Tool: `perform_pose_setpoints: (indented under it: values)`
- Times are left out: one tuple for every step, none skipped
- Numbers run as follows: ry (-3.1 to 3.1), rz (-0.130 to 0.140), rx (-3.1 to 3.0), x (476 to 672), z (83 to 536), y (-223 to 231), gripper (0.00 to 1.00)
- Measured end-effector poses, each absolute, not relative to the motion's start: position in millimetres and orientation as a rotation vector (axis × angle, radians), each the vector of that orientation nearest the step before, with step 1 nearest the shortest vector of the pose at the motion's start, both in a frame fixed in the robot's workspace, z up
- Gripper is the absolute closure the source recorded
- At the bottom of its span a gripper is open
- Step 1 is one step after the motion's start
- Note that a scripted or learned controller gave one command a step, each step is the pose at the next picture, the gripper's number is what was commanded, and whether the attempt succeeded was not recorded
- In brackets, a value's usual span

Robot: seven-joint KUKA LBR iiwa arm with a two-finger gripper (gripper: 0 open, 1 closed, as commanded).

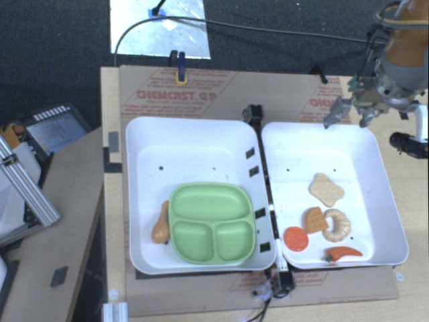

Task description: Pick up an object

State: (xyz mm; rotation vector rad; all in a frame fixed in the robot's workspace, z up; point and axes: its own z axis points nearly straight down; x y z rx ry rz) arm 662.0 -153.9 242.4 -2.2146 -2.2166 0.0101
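While the gripper (349, 115) hung spread and empty over the right bin's (382, 166) far rim, toy foods (326, 190) crowded its near edge.

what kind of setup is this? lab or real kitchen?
Most likely a robot lab bench, not a kitchen: two white bins taped side by side on cardboard, toy food such as a red pepper, and a gripper hanging over the right bin.

Five small food toys lie in the right bin's (375, 180) near corner: bread slice (326, 190), orange wedge (314, 219), ring (337, 225), red disc (295, 239), chili (344, 253).
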Motion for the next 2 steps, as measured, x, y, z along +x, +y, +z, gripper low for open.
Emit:
perform_pose_setpoints:
  values:
    - [-2.226, -0.001, -2.219, 664.2, 250.4, -153.5, 0.0]
    - [-2.223, 0.002, -2.22, 667.0, 189.8, -157.9, 0.0]
